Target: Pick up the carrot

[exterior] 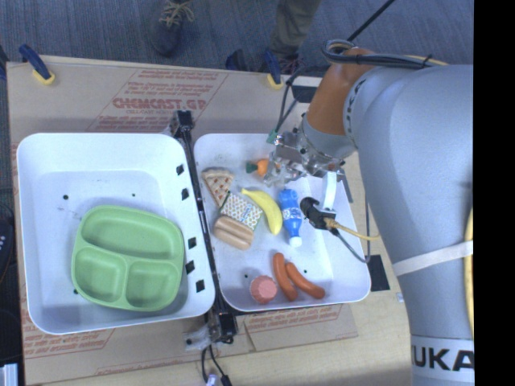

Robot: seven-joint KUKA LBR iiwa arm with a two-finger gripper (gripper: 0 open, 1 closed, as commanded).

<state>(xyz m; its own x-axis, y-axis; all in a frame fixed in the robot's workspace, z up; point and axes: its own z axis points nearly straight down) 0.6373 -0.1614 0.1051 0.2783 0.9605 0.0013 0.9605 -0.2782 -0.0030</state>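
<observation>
Gripper (283, 166) down in the right bin (342, 284), far end, right beside the carrot (257, 166).
From the overhead camera: finger spacing impossible to tell, metal tip blurred. Orange carrot lying just left of the tip, near the bin's far wall. Banana (266, 207), blue bottle (290, 214), sausages (294, 278) closer in. Green tray (127, 257) in the left bin (36, 155).

green divided plate (126, 257) | yellow banana (266, 208) | blue bottle (290, 214), white cap | orange carrot (261, 167), green top | two white bins (40, 155) | grey arm (418, 175), orange band
</observation>
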